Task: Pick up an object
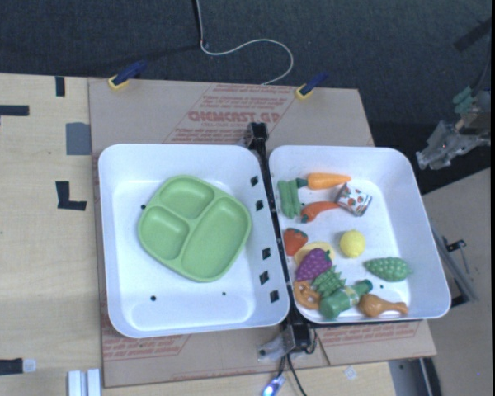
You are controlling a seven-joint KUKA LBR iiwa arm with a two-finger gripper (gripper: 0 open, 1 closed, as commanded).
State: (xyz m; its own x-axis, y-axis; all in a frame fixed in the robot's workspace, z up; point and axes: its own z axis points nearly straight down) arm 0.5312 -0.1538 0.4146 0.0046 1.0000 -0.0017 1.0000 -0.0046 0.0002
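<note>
Camera view: gripper sits off the bins' right edge, up beside the right bin; can't tell its state. Toy food lies down-left of it: orange carrot, small cup, yellow lemon, purple grapes, green bumpy piece. Left bin, further left, holds a green divided plate.
</note>
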